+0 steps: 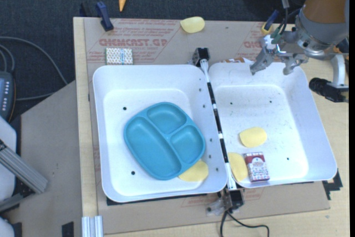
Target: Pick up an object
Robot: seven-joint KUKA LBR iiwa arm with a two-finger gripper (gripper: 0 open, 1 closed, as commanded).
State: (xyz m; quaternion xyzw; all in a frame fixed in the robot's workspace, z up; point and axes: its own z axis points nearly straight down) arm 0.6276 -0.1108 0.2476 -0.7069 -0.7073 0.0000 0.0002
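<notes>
Gripper (275, 65), a two-finger metal unit on the grey arm with the orange band, hangs above the far rim of the right-hand shallow white bin (310, 114). Its two fingers stand spread apart, angled downward, with nothing between them. No object is held.

Candidate objects in the right-hand bin:
- a flat yellow oval piece (253, 136), lying alone near the bin's middle, well apart from the gripper;
- a small red and white printed box (257, 167), near the front edge;
- a second yellow piece (237, 165), touching the box on its left side and lying against the divider between the bins.

The left-hand shallow white bin (111, 91) contains a blue plastic divided plate (163, 139) with three compartments, set at a slant. A further yellow piece (194, 171) is partly tucked under the plate's near edge.

Outside the bins, on the brown cardboard sheet (150, 41), lie a yellow lump (192, 24) and a small patterned packet (118, 55). A small orange carrot-shaped item (122, 0) rests on the dark floor beyond.

Task status: judged from this position, the pick has not been made. Selection of an object, descent, closure and lift all remain. The lone yellow oval appears the most accessible target, since it has free space on all sides.
</notes>
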